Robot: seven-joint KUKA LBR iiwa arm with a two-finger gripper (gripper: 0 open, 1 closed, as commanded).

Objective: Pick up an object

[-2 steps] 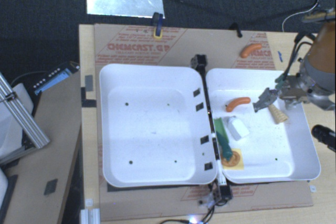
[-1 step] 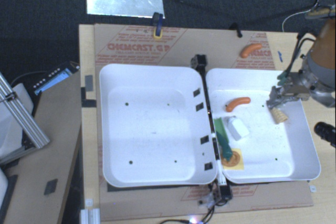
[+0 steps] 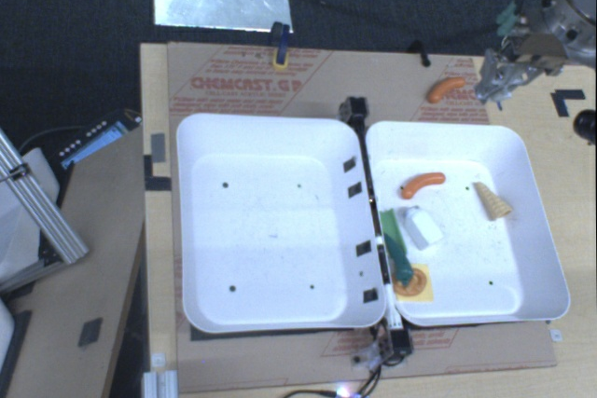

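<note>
Nearest the camera, at the near left corner of the right bin (image 3: pixel 536 191), an orange and yellow flat piece (image 3: pixel 414 282) lies beside a green strip (image 3: pixel 395 249) that runs along the bin's left wall. Just beyond them sits a small white block (image 3: pixel 422 228), touching the strip. Farther in, an orange sausage-shaped toy (image 3: pixel 423 184) lies near the bin's middle, and a tan cone (image 3: pixel 492 200) rests to its right, apart from it. Left of this, the left bin (image 3: pixel 201 144) sits alongside. Beyond the right bin's far edge, a second orange sausage shape (image 3: pixel 446 89) lies on the cardboard sheet (image 3: pixel 242 79). Just right of it hangs the gripper (image 3: pixel 496 87), over the cardboard near the far right corner; how far apart its fingers stand cannot be told, and nothing is seen between them.
</note>
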